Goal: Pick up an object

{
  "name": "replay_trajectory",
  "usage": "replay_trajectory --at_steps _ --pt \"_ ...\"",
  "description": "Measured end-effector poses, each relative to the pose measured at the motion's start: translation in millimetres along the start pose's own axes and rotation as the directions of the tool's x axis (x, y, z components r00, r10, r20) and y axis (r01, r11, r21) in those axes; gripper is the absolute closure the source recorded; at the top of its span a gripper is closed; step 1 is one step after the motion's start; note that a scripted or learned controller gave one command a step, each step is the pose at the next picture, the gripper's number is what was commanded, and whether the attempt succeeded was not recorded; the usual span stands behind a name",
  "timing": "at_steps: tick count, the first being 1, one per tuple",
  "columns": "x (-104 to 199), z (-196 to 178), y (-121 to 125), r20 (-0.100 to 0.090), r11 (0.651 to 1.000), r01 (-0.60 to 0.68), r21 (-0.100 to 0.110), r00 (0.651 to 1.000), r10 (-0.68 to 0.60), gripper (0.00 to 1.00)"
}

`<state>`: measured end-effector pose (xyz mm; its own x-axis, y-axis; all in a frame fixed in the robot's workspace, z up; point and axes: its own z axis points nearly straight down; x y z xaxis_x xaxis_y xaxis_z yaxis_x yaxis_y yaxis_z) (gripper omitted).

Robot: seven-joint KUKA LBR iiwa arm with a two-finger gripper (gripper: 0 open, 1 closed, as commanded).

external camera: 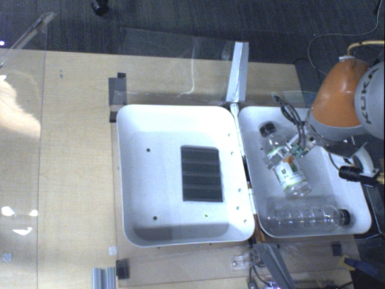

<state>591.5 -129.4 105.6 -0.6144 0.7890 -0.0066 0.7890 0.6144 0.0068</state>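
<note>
Small clear plastic bottle with a dark cap and a white label [284,164]: lies tilted in the right-hand white bin [355,194], cap toward the bin's far-left corner, base toward the middle of the floor; the gripper sits right over its mid-body.
Gripper [293,150]: small, cluttered with wires, low over the small bottle and seemingly touching it; whether the fingers are spread or closed I cannot tell, nor whether the bottle is between them.
Grey arm with an orange band [343,98]: comes in from the right, over the right bin's far-right corner, just behind the gripper.
Large clear plastic bottle with a dark cap [307,217]: lies on its side along the right bin's near wall, cap pointing right, below the gripper and apart from the small bottle's base.
Left-hand white bin [144,131]: to the gripper's left, across the shared rims; a dark ribbed rectangular pad [201,173] lies flat near its centre, with bare white floor all around it.
Surface: pale wooden bench [60,161] carries both bins side by side; a clear plastic sheet reflects light on its left part.
Room: dark carpeted floor [180,8] beyond the bench's far edge.
Edges: the bins' inner rims meet just left of the small bottle's cap.
Open room: bare floor in the right bin lies to the gripper's right, between the two bottles and the right wall.
</note>
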Motion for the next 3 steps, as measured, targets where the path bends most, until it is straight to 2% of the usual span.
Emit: replay_trajectory --at_steps 1,2,3 --pt "-15.1 9.4 10.8 0.002 0.998 0.062 -0.002 0.998 -0.062 0.00" --pt "-28.3 16.7 6.3 0.000 1.000 0.025 -0.001 1.000 -0.025 0.00" --pt "-28.7 4.1 9.2 0.004 1.000 0.028 -0.007 1.000 -0.028 1.00"
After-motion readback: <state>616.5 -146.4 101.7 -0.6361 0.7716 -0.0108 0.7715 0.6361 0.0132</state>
